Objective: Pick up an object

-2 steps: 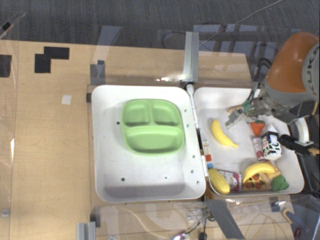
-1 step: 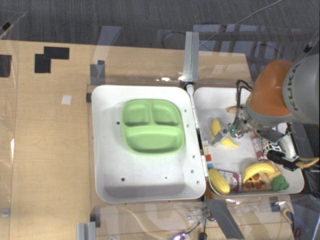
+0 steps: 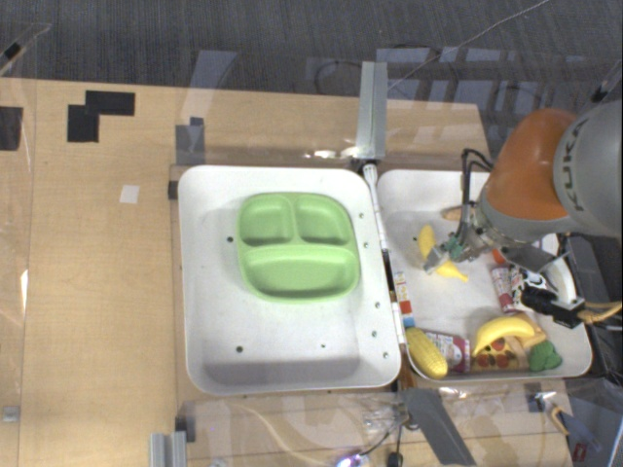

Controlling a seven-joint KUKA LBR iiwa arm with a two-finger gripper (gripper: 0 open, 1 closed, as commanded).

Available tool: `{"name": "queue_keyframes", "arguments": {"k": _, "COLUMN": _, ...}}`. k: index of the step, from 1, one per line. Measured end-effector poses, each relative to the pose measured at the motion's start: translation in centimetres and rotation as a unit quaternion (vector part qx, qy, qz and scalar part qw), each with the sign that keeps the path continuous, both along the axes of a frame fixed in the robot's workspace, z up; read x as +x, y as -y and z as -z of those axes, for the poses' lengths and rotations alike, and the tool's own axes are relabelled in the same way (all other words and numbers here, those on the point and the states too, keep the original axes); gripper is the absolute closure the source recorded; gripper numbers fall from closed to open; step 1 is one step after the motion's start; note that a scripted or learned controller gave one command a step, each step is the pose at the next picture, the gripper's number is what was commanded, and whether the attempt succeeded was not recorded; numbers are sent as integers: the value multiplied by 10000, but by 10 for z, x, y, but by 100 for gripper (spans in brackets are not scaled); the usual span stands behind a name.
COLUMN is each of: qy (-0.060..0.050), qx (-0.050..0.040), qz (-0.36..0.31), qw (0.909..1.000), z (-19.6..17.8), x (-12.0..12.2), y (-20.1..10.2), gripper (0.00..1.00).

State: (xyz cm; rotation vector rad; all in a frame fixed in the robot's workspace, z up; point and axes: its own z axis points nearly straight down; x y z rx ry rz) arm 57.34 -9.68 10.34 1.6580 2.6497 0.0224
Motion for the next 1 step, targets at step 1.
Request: {"name": "queue_keyframes", "arguments": {"k": 1, "qy": -73, "qx": -4, "qz": 1118, "qw": 9937, "z": -129, "x": 17, "y": -37, "gripper": 100}}
